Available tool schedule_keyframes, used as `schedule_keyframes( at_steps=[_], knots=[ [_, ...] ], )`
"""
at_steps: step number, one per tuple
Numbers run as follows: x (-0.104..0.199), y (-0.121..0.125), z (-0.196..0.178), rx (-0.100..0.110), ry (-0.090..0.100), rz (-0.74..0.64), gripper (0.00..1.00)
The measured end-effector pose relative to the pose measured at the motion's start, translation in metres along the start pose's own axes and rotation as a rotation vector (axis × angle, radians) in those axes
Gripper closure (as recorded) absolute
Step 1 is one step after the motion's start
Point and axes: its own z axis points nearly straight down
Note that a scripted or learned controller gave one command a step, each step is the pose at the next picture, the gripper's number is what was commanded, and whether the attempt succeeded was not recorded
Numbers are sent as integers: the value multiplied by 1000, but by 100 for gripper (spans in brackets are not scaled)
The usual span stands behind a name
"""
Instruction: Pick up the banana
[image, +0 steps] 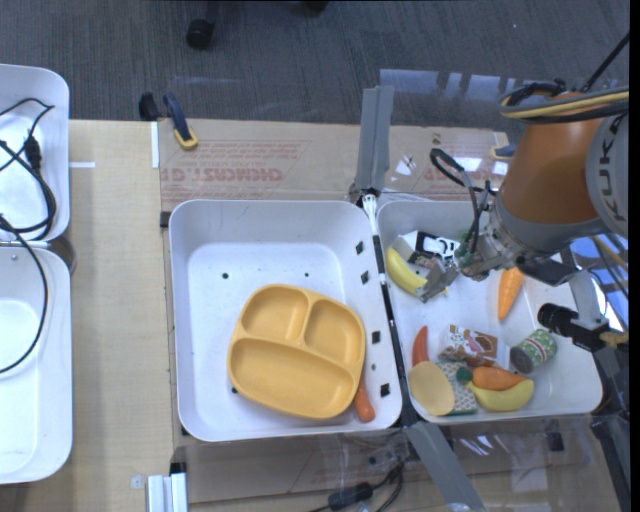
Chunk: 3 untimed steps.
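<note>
Hovering: gripper (437, 283) beside banana (403, 271) | right bin (590, 392) | grip state: cannot tell

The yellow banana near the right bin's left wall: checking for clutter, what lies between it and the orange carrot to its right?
In the camera view, the gripper sits between the yellow banana and orange carrot, beside the banana.

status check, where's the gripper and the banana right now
Gripper low in the right bin, right beside a banana. Grip on it not confirmed. Second banana at the bin's near edge, under a carrot. Nothing blocking.
</note>
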Motion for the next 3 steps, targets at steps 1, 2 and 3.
schedule_keyframes(
  at_steps=[1,2,3],
  knots=[
    [9,32,0,-1,-1,-73,0],
    [-41,-7,100,-1,0,141,0],
    [-89,66,102,44,23,-12,0]
  ],
)
